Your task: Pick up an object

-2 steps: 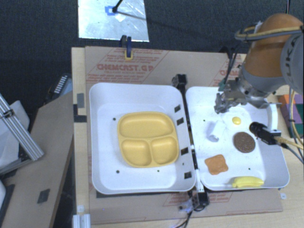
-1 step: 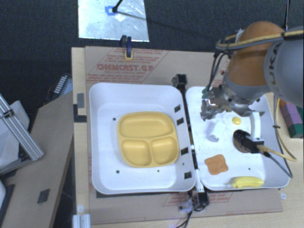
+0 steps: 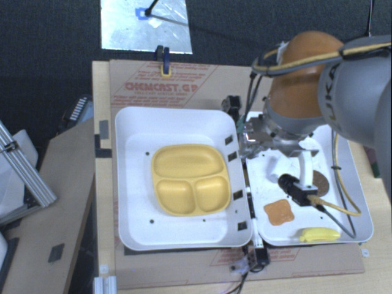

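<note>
On the tan desk, a brown printed cardboard sheet bearing two shallow white plastic bins side by side. In the left white bin, a pale yellow plastic tray with three compartments, lying flat near the middle, clear of the walls. Just right of the seam between the bins, over the upper left part of the right white bin, the gripper, tucked beneath the grey arm with its orange band. Hidden there, so cannot tell how far open or holding what, if anything. Lower in that same bin, a flat orange-brown square piece on the floor, well apart from the gripper. Further right, a dark brown round disc, perhaps a biscuit, partly covered by robot parts. Toward the front right corner, a small yellow oblong thing, lying along the front wall, near the orange-brown piece but not touching it.
</note>
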